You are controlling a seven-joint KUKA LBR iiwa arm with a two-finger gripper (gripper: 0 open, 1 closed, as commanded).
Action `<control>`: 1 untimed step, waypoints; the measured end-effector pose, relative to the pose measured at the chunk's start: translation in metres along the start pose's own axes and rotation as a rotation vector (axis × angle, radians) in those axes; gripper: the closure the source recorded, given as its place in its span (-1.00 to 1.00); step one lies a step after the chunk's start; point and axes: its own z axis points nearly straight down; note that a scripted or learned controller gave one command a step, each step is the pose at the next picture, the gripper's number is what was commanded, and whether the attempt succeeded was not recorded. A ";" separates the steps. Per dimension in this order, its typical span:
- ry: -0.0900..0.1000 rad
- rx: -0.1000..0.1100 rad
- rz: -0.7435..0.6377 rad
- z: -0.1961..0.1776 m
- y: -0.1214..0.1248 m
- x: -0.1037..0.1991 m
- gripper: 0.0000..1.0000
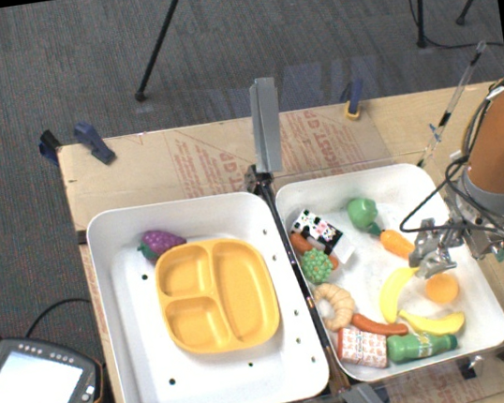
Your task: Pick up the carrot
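Camera view shows us the carrot [395,243] in the right bin [418,174], beside our gripper [434,255], whose jaw state we cannot tell.

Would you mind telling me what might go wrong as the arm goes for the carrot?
1. The carrot lies close to the banana and the green pepper, so the gripper may nudge or catch a neighbour instead.
2. The gripper sits just beside the carrot, near the orange; a small aiming error could close on nothing.
3. The carrot lies tilted, so it may slip out.
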 end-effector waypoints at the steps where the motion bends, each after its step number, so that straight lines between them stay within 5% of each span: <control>1: -0.006 0.000 -0.004 -0.003 0.002 -0.002 -1.00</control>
